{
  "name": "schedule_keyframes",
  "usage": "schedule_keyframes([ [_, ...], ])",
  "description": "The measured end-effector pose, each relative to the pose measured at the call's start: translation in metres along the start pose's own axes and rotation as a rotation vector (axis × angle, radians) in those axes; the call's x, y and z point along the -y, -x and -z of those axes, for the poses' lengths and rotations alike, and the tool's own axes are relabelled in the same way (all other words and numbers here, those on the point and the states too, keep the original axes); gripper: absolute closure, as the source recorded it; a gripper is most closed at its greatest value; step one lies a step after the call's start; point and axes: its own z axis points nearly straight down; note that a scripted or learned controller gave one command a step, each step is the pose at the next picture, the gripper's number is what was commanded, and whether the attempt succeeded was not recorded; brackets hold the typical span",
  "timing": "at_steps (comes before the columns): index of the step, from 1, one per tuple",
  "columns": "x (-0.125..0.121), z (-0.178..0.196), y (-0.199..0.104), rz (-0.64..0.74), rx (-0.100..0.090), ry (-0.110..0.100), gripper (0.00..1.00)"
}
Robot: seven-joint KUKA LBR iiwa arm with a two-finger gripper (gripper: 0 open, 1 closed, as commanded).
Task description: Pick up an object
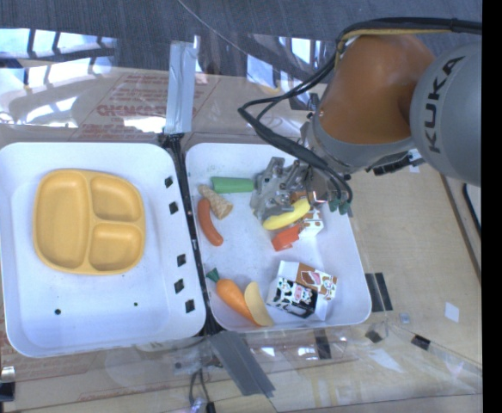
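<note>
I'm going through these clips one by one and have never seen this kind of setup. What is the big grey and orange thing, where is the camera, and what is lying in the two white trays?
The big grey and orange machine is a robot arm; its metal two-finger gripper hangs low over the right shallow white bin. One fixed camera looks down on the bench at a slant, and the arm reaches in from the picture's right.

The left shallow white bin holds a yellow three-compartment plastic plate. The right bin holds toy food: a yellow banana right at the gripper, a green stick, a red sausage, an orange carrot and a small cow-print carton.

Whether anything is actually gripped cannot be told from this picture.
</note>
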Motion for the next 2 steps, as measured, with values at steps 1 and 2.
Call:
schedule_keyframes([
  [1,0.042,0.009,0.031,0.397,-0.001,-0.001,1.0],
  [2,0.004,-0.037,-0.032,0.5,-0.008,0.004,1.0],
])
